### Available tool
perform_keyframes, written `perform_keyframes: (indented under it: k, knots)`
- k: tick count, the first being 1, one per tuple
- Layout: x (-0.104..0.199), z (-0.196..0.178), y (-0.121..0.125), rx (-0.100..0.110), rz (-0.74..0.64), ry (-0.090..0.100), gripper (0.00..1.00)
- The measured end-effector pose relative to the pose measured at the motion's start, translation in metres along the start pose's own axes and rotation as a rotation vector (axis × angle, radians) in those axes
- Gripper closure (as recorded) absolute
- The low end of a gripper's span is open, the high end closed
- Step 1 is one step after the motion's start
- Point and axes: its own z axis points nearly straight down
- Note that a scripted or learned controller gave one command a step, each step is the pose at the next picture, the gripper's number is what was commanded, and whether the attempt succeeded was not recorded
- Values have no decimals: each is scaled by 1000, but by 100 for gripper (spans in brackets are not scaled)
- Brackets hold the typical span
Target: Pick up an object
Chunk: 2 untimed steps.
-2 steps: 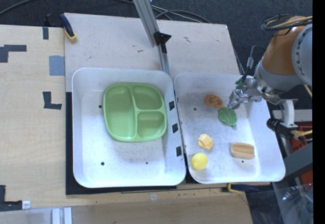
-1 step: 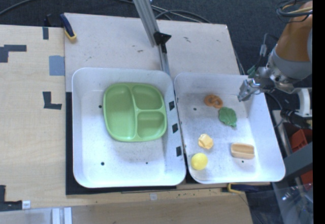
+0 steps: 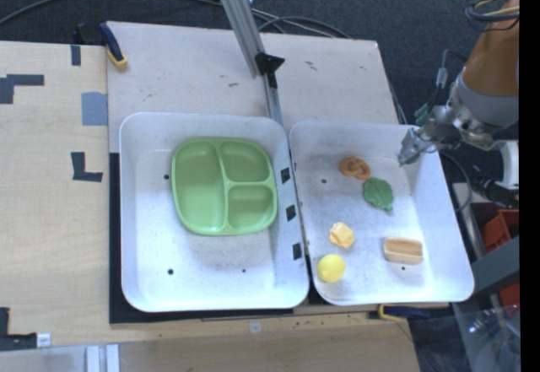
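- We see two shallow white bins side by side on the bench: the left bin (image 3: pixel 143 218) and the right bin (image 3: pixel 439 218), their inner walls touching along the middle.
- In the left bin we note a light green plastic divided plate (image 3: pixel 224 186) with three compartments, lying flat, towards the bin's far right part.
- In the right bin we count five small things, all apart from one another.
- An orange-brown pretzel-shaped piece (image 3: pixel 354 167) lies near the far side of that bin.
- Just near-right of it we see a dark green leafy piece (image 3: pixel 379 193).
- A pale yellow crumpled lump (image 3: pixel 342 234) sits near the bin's middle, and a round yellow ball (image 3: pixel 331 267) lies just nearer the camera from it, close to the near-left corner.
- A tan bun-like block with an orange stripe (image 3: pixel 402 250) rests to the right of the lump, near the near-right side.
- The grey arm with its orange band (image 3: pixel 494 58) reaches in from the right; its gripper (image 3: pixel 411 148) hangs at the far-right rim of the right bin, to the right of the pretzel piece.
- We cannot tell how far the gripper is open; we see nothing held in it.
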Motion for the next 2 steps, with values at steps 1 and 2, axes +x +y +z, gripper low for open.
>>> perform_keyframes:
  k: [1,2]
  knots:
    - [52,11,-5,3,-4,1,100]
    - [110,-1,-7,2,-6,2,100]
